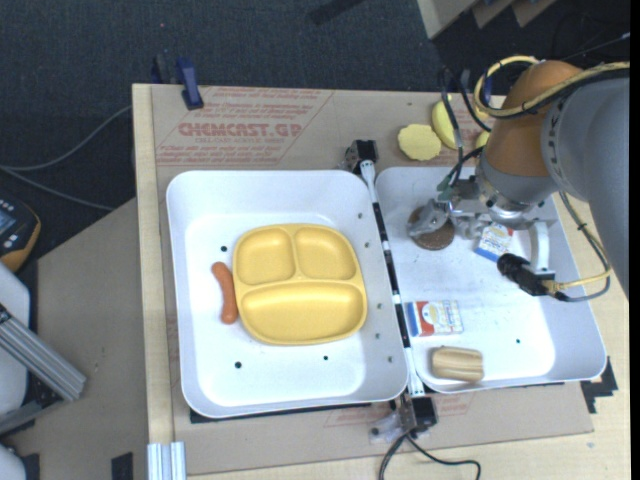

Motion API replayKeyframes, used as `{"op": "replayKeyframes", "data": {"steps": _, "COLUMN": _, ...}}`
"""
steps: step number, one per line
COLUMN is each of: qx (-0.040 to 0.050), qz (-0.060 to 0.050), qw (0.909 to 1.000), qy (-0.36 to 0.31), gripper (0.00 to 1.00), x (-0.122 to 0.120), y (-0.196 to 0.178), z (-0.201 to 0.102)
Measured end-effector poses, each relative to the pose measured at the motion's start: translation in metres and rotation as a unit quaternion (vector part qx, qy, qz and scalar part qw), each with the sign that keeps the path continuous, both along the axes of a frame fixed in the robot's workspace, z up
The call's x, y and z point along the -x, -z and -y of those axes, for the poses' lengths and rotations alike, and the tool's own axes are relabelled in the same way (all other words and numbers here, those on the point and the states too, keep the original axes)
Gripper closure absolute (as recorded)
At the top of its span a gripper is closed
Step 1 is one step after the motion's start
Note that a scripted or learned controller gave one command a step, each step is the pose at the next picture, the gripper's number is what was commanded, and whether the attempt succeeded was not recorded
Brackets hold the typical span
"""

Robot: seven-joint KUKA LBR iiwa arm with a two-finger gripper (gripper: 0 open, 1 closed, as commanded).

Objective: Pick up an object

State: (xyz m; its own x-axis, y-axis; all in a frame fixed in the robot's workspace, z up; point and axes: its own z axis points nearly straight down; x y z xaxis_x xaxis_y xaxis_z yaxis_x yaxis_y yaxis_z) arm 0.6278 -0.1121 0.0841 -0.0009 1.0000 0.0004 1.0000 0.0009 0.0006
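Brown round object [432, 236] sits in right bin [560, 348], far corner area, right at the gripper [440, 218]. Gripper low over it, touching or nearly; open or closed, cannot tell, so no confirmed hold. Just right of the brown object: small blue-white packet [492, 242], partly under the wrist. Nearer the camera from it: red-blue-white card [436, 317], then tan bread roll [457, 364] at the bin's near edge. Left bin [200, 218]: yellow divided plate [298, 283], orange sausage [225, 292] beside its left rim. Yellow pieces [420, 141] on the bench beyond the right bin.
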Motion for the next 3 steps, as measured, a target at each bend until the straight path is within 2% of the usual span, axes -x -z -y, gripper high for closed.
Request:
{"op": "replayKeyframes", "data": {"steps": 1, "qx": 0.0010, "qz": 0.004, "qw": 1.0000, "qy": -0.001, "gripper": 0.00, "x": -0.042, "y": -0.003, "z": -0.001}}
{"op": "replayKeyframes", "data": {"steps": 2, "qx": 0.0005, "qz": 0.002, "qw": 1.0000, "qy": 0.001, "gripper": 0.00, "x": -0.010, "y": -0.004, "z": -0.013}}
{"op": "replayKeyframes", "data": {"steps": 3, "qx": 0.0019, "qz": 0.003, "qw": 1.0000, "qy": 0.002, "gripper": 0.00, "x": -0.033, "y": -0.003, "z": 0.043}}
